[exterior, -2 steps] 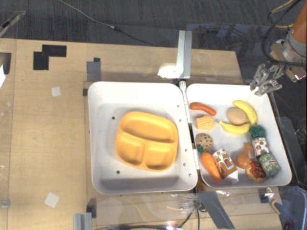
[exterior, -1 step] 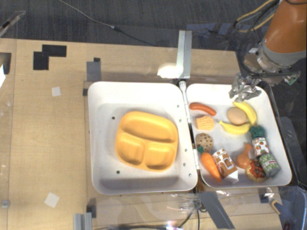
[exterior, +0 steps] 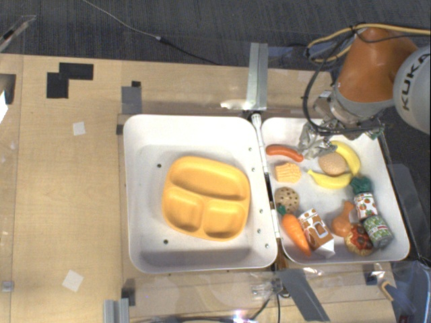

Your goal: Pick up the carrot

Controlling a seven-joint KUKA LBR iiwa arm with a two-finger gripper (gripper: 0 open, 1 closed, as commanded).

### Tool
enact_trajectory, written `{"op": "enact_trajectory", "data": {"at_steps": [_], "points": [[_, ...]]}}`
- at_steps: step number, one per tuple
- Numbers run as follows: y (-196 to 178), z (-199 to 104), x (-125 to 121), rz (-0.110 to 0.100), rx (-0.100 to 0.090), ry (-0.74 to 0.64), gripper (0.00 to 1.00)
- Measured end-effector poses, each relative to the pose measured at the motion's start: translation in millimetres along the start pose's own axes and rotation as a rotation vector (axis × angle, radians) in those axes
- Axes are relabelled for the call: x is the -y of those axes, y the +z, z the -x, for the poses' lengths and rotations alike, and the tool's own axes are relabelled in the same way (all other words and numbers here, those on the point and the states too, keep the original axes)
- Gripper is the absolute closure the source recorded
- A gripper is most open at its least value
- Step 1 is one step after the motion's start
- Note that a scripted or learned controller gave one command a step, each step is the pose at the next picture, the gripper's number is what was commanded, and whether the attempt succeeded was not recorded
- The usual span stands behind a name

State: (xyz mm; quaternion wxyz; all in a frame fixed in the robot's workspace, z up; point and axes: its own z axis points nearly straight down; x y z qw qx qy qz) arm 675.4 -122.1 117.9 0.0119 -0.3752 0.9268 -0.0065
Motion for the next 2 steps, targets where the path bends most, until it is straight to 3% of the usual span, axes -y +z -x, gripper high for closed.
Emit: {"op": "enact_trajectory", "data": {"at_steps": [1,2], "points": [[-101.7,-28.8,29.6,0.004,-0.004,-0.07,1.0],[-78.3,1.9,-5.3,0.016,-0.006,-0.27,1.0]]}}
